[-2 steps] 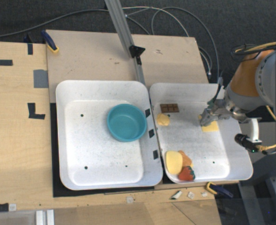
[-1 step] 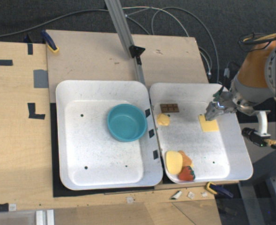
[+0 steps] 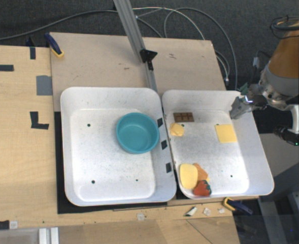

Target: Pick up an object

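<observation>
The left bin (image 3: 78, 136) holds one teal bowl (image 3: 137, 132), upright, near the bin's right wall. The right bin (image 3: 251, 156) holds a brown chocolate-like bar (image 3: 183, 117) at the top left, a small yellow lump (image 3: 176, 130) just below it, a flat yellow square (image 3: 225, 133) toward the top right, and a cluster at the lower left: a yellow piece (image 3: 188, 176) touching an orange piece (image 3: 202, 174) and a red piece (image 3: 202, 188).

The gripper (image 3: 239, 108) sits over the upper right corner of the right bin, carrying nothing visible. Whether it is released or clenched cannot be told.

Risks: the flat yellow square, the nearest candidate, lies low and may slip the grasp. The bin wall beside the gripper may obstruct descent. The clustered pieces may shift together when touched.
</observation>
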Controlling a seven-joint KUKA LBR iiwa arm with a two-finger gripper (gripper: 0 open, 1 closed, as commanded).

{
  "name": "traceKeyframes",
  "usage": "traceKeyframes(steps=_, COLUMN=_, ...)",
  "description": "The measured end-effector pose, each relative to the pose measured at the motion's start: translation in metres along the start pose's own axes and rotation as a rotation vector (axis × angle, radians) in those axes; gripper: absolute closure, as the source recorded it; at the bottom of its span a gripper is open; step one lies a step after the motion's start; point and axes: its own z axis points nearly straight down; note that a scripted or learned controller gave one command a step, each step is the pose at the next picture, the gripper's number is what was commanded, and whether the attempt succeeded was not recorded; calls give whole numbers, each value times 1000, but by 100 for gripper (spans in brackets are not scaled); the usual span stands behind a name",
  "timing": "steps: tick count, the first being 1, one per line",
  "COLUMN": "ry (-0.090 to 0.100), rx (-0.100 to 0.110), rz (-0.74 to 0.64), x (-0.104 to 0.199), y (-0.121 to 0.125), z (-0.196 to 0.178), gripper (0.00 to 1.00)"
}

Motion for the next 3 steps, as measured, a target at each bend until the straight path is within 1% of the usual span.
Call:
traceKeyframes(steps=1, ry=2, rx=5, rz=1, x=0, y=0, z=-4, gripper=100)
traceKeyframes(steps=2, ry=4, rx=7, rz=-4, x=54, y=0, z=1, gripper=100)
traceKeyframes(steps=3, ry=4, rx=8, rz=-4, x=107, y=-20, z=-6, gripper=100)
